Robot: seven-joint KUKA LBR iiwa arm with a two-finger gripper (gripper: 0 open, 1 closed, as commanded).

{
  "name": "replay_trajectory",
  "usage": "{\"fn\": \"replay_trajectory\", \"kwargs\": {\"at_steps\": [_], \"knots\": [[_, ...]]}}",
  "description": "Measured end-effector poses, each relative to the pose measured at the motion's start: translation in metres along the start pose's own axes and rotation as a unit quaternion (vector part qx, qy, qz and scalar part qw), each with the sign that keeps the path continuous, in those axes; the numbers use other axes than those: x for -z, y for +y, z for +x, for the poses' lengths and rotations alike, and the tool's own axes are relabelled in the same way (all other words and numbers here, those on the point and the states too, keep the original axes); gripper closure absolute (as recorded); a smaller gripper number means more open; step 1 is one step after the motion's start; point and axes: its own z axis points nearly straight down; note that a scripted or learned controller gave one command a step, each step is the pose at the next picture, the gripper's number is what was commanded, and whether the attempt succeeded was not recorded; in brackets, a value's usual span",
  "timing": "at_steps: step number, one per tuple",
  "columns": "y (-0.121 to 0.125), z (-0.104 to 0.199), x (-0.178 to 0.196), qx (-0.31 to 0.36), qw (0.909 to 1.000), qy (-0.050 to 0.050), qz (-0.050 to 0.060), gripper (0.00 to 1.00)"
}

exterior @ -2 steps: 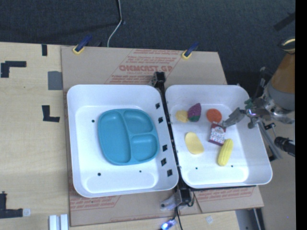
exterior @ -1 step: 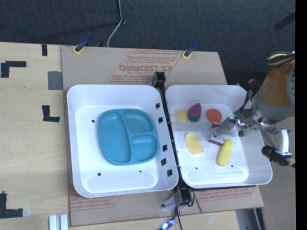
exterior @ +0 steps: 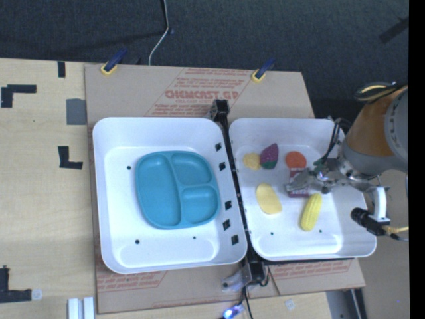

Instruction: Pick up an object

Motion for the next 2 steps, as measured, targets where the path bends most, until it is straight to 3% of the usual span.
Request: {"fn": "replay_trajectory", "kwargs": {"at_steps": [1, 2], "knots": [[-0.001, -0.002, 0.01, 0.001, 1.0, -0.004, 0.0, 1.0], [-0.009, 0.001, 0.06, 0.0, 1.0, -0.002, 0.002, 1.0]]}}
